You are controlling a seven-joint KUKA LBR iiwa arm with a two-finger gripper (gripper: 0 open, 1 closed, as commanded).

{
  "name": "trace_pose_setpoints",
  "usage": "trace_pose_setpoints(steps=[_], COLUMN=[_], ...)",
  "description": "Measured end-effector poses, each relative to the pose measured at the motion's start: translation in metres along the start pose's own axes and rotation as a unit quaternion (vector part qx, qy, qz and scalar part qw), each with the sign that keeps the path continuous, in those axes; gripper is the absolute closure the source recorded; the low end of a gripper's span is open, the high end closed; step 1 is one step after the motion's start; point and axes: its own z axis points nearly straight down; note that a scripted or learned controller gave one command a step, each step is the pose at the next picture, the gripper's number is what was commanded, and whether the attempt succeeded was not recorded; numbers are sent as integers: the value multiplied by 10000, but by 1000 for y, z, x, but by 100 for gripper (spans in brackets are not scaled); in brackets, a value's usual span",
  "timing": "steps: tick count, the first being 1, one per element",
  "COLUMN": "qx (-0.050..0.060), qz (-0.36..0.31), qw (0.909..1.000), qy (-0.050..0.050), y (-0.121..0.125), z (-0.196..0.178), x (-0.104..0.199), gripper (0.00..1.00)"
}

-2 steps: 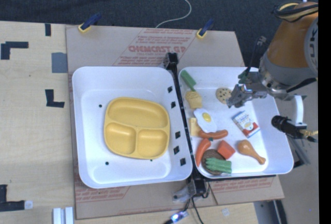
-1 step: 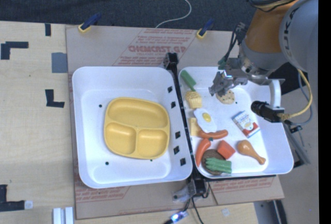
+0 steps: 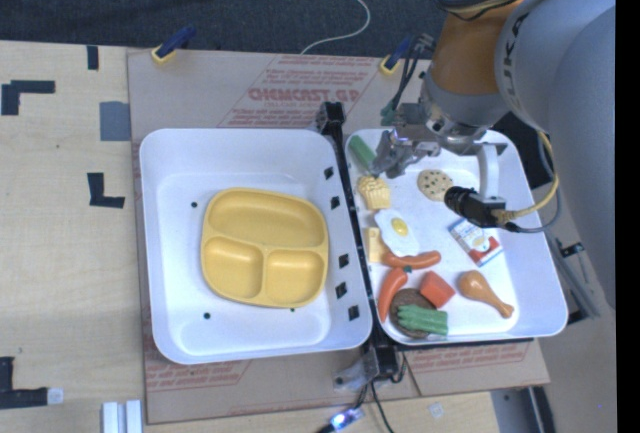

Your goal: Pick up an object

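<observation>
My gripper [image 3: 392, 161] hangs low over the back left part of the right bin [image 3: 530, 321]. Its dark fingers point down just above a yellow corn piece [image 3: 374, 191] and beside a green vegetable [image 3: 361, 150]. Nothing shows between the fingers. Below them lie a fried egg [image 3: 397, 229], a sausage [image 3: 412, 261], a carrot [image 3: 391, 292], a cookie [image 3: 433, 183], a small carton [image 3: 474, 239], a drumstick [image 3: 484, 290] and a red piece [image 3: 437, 290].
The left bin [image 3: 165, 171] holds a yellow divided tray [image 3: 265, 247]. A black clip strip [image 3: 343, 211] runs between the bins. The grey arm with its orange band [image 3: 480, 31] covers the right bin's back right. A dark round toy with a green piece [image 3: 415, 313] lies at the front.
</observation>
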Motion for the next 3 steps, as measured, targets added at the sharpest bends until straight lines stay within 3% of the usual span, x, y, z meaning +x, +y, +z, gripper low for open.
trace_pose_setpoints(steps=[3], qx=[1], qz=[28], qw=[10000], qy=[-11], y=[-1], z=[-1], x=[-18], gripper=[100])
